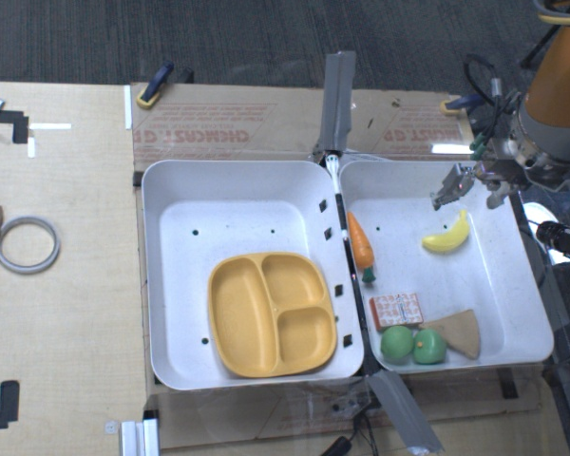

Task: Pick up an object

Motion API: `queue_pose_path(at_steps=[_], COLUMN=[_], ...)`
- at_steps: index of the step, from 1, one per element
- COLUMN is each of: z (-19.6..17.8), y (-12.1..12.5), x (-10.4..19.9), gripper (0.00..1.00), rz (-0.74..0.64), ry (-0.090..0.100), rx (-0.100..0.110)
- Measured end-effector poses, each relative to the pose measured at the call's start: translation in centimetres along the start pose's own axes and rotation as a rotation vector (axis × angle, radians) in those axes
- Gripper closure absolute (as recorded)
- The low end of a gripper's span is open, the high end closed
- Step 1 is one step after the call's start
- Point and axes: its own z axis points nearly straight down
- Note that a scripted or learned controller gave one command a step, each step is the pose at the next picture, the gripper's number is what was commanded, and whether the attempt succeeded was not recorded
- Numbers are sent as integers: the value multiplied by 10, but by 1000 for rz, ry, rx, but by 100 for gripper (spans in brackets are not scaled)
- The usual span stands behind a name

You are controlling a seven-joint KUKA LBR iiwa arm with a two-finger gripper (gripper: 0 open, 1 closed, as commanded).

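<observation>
End effector (473, 185) above banana (446, 235)

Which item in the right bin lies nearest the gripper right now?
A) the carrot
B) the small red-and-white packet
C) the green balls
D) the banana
D: the banana lies just below and left of the gripper near the right bin's far corner, while the carrot sits by the divider and the packet and green balls lie at the near edge.
</observation>
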Motion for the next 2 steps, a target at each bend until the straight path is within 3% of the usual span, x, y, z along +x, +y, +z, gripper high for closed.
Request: queue_pose_path(at_steps=[1, 2], z=[109, 86], y=[3, 36], x=[-62, -58], gripper=[0, 0], rz=[14, 207], ry=[0, -1], rx=[0, -3])
